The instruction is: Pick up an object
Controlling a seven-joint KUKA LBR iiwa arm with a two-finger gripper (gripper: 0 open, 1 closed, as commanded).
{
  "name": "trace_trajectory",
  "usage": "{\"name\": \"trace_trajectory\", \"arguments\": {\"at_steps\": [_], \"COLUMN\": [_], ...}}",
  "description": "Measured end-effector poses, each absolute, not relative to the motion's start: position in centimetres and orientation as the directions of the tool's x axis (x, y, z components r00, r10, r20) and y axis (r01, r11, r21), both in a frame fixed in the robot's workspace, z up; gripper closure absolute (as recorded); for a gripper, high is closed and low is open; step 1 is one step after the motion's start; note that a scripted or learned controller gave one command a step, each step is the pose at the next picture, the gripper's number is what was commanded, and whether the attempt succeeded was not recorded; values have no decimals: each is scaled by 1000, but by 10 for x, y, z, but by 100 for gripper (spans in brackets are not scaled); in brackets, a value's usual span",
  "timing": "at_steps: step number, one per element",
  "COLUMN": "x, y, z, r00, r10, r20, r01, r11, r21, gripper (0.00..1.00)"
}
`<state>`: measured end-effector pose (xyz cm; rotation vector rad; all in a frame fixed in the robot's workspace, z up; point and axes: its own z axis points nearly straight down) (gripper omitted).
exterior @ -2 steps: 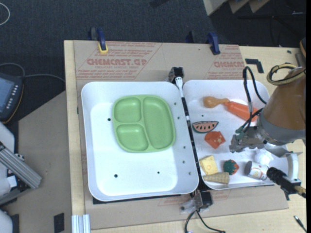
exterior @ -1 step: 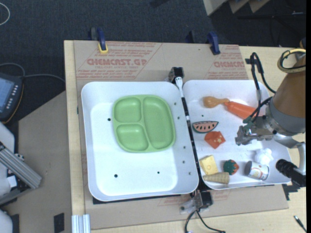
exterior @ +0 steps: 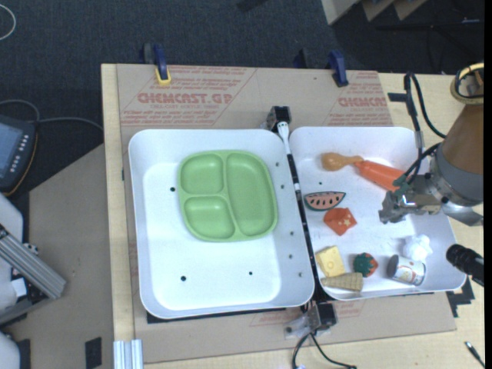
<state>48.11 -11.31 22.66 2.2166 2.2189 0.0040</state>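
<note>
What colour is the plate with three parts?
Light green plate, seen in the camera view, in the left bin.

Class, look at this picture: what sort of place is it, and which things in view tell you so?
Most likely a robotics lab bench. A grey robot arm reaches over two white bins on a clamped board, one bin holding a green divided plate, the other toy food such as a watermelon slice.

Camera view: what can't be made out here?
- Gripper: too small and blurred to tell if anything is held.
- Arm: cut off by the right edge.
- Carrot: right end hidden behind the arm.
- Can: label too small to read.
</note>
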Motion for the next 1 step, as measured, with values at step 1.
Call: {"name": "trace_trajectory", "arguments": {"at_steps": [1], "x": [521], "y": [-70], "z": [235], "r00": [-7], "r10": [1000], "r20": [0], "r01": [1000], "r11": [7], "r21": [5], "gripper": [100]}}
